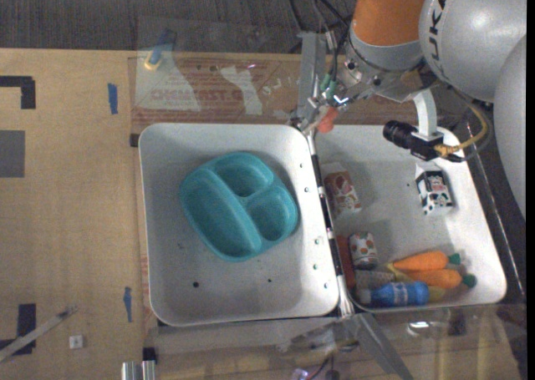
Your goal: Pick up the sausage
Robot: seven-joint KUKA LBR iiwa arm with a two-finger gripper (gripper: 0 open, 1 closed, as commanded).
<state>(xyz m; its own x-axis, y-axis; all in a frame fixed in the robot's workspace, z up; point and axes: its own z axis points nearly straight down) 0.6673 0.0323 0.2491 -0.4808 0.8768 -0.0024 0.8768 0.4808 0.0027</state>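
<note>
Apparently the sausage sits at the end effector.

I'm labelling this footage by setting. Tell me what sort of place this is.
Probably a robotics lab or test bench, not a kitchen: a grey and orange robot arm reaches over two white bins on a taped wooden bench, with toy food such as carrots and a teal divided plate.

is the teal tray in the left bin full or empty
Empty. The teal tray lies flat in the left bin, and all its compartments show bare teal.
</note>
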